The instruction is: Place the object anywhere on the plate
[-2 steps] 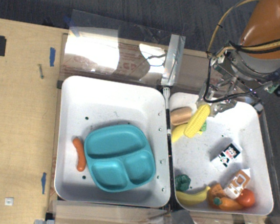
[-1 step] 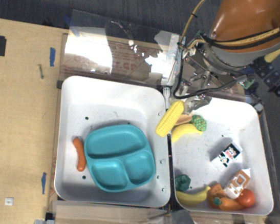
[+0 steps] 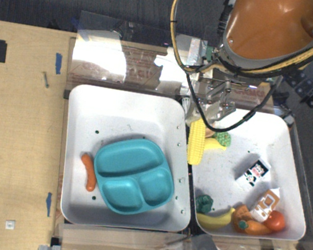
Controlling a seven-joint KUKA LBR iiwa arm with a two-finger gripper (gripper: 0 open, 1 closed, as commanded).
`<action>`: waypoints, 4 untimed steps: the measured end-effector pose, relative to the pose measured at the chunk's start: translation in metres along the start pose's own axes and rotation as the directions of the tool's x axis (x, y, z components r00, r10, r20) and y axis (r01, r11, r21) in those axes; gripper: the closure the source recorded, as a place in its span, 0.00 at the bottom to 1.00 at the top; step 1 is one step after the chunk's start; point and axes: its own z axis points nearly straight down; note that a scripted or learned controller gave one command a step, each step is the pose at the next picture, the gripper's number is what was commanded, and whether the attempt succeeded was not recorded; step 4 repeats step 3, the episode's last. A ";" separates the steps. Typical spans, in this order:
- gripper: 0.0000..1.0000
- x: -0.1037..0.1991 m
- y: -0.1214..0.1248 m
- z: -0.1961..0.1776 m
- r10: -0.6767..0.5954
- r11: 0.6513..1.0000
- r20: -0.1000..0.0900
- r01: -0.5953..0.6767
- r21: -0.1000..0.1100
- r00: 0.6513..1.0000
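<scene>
A teal plate (image 3: 133,174) with three compartments lies in the left bin (image 3: 90,106). A yellow corn cob (image 3: 196,144) hangs upright over the rim between the two bins, its top end between the fingers of my gripper (image 3: 204,120). The gripper is shut on the cob's top. It sits up and to the right of the plate, and the cob is apart from the plate's right edge. The grey arm with its orange band comes in from the top right.
An orange sausage (image 3: 88,171) lies left of the plate. The right bin (image 3: 289,169) holds a green leafy piece (image 3: 222,139), a black-and-white box (image 3: 252,172), a small carton (image 3: 265,205), a tomato (image 3: 276,221), a carrot (image 3: 251,226), a banana (image 3: 215,218) and a broccoli (image 3: 204,203).
</scene>
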 end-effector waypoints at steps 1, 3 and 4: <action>1.00 -0.030 0.051 -0.049 -0.312 0.950 0.001 0.312 0.000 0.950; 0.00 -0.059 0.100 0.017 -0.680 0.734 0.004 0.680 -0.007 0.734; 0.00 -0.059 0.100 0.017 -0.680 0.734 0.004 0.680 -0.007 0.734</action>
